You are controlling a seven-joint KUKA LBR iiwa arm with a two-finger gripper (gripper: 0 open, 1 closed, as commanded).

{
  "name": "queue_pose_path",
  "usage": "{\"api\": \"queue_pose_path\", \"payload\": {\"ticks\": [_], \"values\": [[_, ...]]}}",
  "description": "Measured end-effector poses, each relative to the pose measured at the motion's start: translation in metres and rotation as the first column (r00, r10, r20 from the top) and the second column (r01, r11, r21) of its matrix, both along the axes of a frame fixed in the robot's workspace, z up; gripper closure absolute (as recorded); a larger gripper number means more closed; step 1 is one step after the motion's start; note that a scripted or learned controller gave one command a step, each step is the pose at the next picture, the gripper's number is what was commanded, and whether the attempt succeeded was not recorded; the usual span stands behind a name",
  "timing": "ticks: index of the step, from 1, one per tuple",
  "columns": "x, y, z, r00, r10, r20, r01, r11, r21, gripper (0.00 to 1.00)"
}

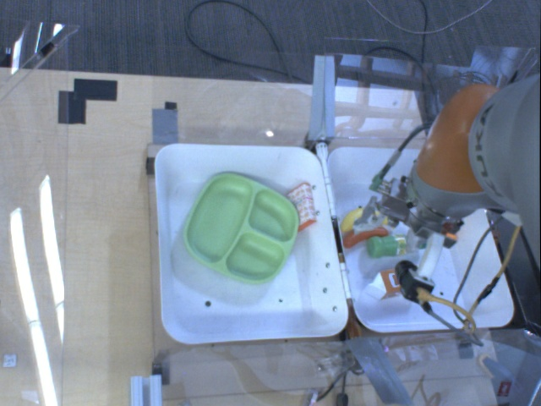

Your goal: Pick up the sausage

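Where the bench (93, 227) bears its two white bins, the left bin (194, 311) holds a green divided plate (241, 227) with three compartments, lying flat and turned at a slant. Just beside the plate's right edge, a small red-and-white packet (304, 205) lies close to the bin's right wall.

Across the divider, in the right bin (490, 311), a yellow item (352, 220) sits close to the left wall. Just beside and below it lies the sausage (365, 236), a reddish-orange piece whose long axis runs roughly left to right, its right end tipped slightly upward toward the arm. A green item (385, 246) lies just below the sausage's right end, and a small orange-and-white item (389, 283) sits nearer the front of the bin.

The gripper (397, 214) hangs over the sausage's right end, below the arm's orange band (452, 146). Whether its jaws stand wide or narrow cannot be told, nor whether they touch the sausage.
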State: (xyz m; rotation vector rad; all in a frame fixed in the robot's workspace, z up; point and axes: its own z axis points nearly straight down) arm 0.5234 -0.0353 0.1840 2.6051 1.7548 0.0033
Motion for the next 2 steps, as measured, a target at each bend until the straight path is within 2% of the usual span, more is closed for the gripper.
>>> {"api": "queue_pose_path", "payload": {"ticks": [1, 2], "values": [[0.002, 0.007, 0.0, 0.985, -0.175, -0.001, 0.175, 0.985, 0.0, 0.0], [0.033, -0.049, -0.096, 0.987, -0.159, 0.007, 0.159, 0.987, 0.001, 0.0]]}}
